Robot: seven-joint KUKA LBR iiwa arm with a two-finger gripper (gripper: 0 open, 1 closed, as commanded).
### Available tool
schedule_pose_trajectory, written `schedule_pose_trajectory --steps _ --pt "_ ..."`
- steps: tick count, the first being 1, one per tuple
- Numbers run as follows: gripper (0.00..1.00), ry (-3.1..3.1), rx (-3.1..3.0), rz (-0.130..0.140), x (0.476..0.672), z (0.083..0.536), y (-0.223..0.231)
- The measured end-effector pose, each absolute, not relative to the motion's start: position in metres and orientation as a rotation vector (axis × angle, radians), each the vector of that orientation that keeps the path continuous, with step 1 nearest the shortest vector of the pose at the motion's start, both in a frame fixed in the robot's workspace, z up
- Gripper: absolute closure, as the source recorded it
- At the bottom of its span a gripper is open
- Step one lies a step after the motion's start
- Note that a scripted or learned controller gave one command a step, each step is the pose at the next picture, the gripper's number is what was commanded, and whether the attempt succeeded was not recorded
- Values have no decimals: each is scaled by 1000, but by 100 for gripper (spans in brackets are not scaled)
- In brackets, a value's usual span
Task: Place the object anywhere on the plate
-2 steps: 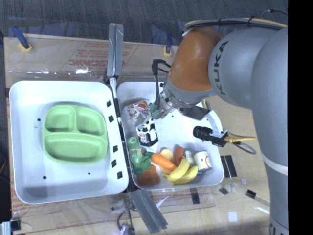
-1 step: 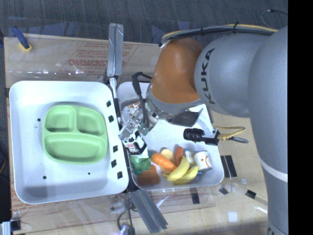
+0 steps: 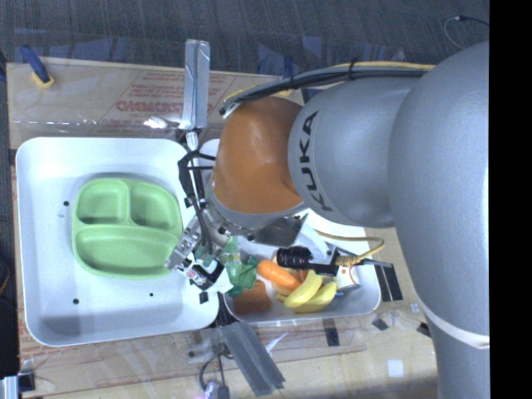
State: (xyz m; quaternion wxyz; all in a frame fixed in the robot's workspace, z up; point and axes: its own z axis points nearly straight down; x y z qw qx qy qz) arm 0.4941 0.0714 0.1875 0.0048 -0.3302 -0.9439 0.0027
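One gripper (image 3: pixel 194 261) hangs over the seam between the two bins; I cannot tell whether it is open or closed. At its 10 o'clock, just beside it, the light green plate (image 3: pixel 108 248) with three compartments lies flat in the left bin (image 3: pixel 50 306). At 3 o'clock, in the right bin (image 3: pixel 367 299), lie a green leafy toy (image 3: pixel 243 271), a carrot (image 3: pixel 278 274) and bananas (image 3: pixel 312 292). The arm (image 3: pixel 349 156) covers most of that bin.

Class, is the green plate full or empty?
Empty. The green plate shows three bare compartments, nothing lying in them.
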Motion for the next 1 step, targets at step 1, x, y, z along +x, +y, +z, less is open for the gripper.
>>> schedule_pose_trajectory --steps 1 --pt "100 -2982 -967 7 539 207 103"
